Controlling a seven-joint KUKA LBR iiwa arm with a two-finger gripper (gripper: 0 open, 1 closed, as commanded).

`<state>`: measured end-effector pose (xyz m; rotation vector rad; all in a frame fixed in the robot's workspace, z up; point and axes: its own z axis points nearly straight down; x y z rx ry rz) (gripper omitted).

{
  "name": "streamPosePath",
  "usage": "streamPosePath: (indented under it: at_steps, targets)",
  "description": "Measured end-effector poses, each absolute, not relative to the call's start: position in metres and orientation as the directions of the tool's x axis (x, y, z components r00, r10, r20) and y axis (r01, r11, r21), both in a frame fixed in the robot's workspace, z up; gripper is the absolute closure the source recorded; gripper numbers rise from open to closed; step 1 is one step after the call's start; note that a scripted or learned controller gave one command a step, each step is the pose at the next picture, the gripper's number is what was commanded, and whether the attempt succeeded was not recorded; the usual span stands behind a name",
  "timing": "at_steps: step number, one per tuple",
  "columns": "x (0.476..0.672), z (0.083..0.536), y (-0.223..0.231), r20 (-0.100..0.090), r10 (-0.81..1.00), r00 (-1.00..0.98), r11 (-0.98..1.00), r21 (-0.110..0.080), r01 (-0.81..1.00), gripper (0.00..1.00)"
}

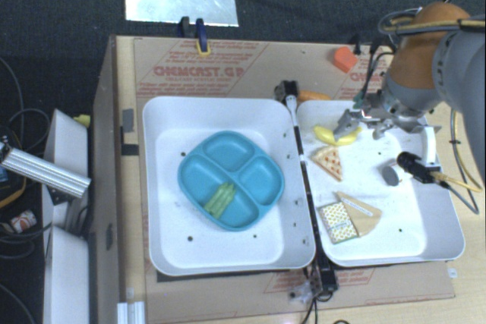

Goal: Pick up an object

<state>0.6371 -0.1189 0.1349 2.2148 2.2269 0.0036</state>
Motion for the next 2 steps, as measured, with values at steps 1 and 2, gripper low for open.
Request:
streamPosePath:
  at_steps: [1, 2]
  targets:
    - [0.663, 0.092, -0.089, -0.001, 1.000, -0.005, 0.005, 0.005, 1.000, 0.00]
    - [0.664, 0.104, -0.089, -0.002, 1.000, -0.007, 0.007, 0.010, 1.000, 1.00]
